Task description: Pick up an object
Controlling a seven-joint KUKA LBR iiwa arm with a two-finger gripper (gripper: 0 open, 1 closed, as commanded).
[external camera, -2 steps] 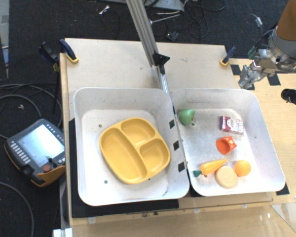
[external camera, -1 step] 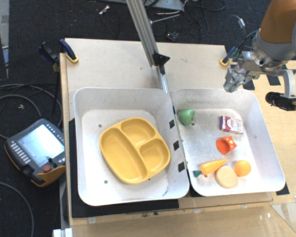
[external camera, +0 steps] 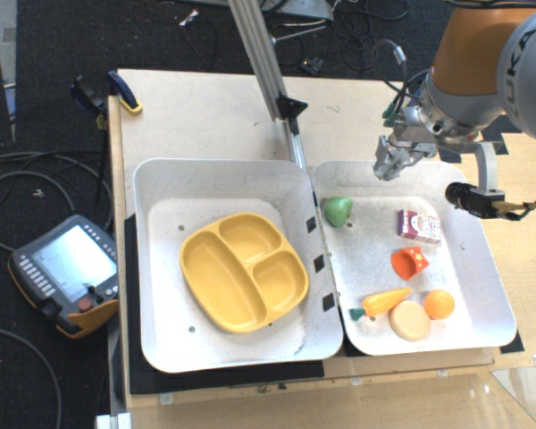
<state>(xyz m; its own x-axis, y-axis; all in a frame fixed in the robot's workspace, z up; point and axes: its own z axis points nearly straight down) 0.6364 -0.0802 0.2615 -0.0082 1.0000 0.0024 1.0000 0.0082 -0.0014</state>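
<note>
My gripper (external camera: pixel 389 169) hangs over the back edge of the right bin (external camera: pixel 482 239), with nothing between its fingers. Below and left of it lies a green pear-shaped toy (external camera: pixel 339 211). A pink and white carton (external camera: pixel 419 226) lies toward the bin's middle right, with an orange-red cup-like piece (external camera: pixel 410 262) in front of it. Near the front sit a toy carrot (external camera: pixel 382 302), a pale round piece (external camera: pixel 410 321) and a small orange (external camera: pixel 439 305).
The left bin (external camera: pixel 152 204) holds a yellow divided plate (external camera: pixel 244 271). A slanted metal rod (external camera: pixel 263 56) rises from between the bins toward the back. A teach pendant (external camera: pixel 62 275) lies on the floor at the left.
</note>
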